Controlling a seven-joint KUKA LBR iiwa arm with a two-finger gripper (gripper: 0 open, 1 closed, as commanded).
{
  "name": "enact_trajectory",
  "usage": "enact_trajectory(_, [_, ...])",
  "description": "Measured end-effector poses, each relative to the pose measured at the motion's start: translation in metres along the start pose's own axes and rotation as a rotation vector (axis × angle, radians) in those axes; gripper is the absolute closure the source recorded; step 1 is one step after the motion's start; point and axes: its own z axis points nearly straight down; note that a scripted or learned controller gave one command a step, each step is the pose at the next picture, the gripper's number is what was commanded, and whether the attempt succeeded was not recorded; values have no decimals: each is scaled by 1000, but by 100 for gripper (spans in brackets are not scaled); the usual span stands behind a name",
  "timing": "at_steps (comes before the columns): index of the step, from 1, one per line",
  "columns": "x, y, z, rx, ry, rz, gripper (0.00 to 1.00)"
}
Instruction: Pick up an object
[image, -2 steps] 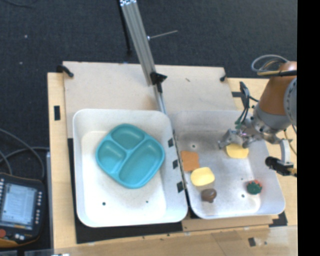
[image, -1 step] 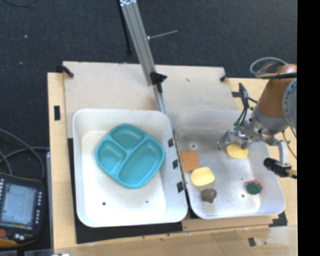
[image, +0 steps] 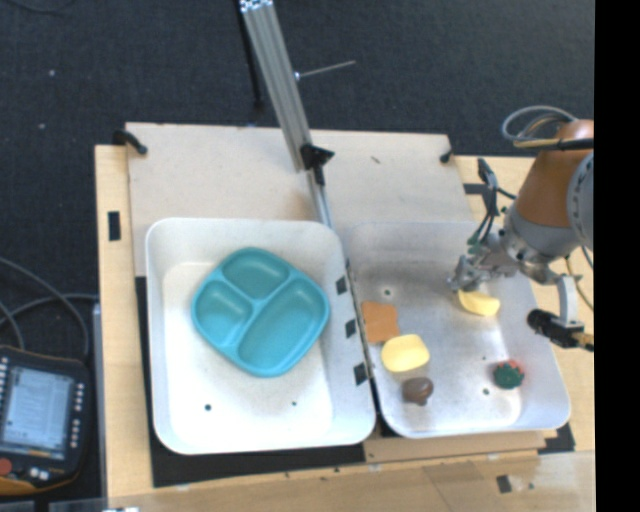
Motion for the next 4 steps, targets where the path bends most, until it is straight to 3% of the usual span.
enact_trajectory(1, [6, 10, -58, 0, -7, 2, 100])
enact_trajectory(3, [6, 2, -156, 2, -8, 0, 100])
enact_trajectory(4, [54, -7, -143, 7, -6, 1, 100])
